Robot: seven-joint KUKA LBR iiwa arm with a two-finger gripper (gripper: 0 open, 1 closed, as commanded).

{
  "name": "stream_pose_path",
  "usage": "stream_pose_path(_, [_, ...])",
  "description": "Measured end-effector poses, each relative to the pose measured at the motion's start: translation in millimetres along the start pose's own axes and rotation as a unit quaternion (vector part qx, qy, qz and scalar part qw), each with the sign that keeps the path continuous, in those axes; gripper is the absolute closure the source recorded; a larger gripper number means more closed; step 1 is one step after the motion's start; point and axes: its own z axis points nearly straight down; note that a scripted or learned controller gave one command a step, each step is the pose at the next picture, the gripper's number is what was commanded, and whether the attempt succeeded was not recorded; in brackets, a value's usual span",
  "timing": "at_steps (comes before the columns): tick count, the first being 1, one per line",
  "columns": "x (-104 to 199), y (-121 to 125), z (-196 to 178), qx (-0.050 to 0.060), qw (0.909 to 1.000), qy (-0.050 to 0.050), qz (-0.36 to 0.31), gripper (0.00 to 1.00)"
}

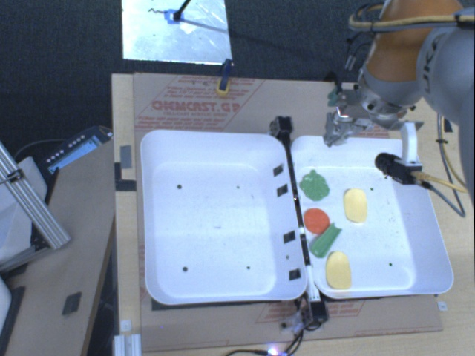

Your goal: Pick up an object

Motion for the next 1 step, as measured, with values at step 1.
stream_pose_path(1, [49.0, -1.6, -9.8, -0.001, 1.0, 0.001, -0.001, 1.0])
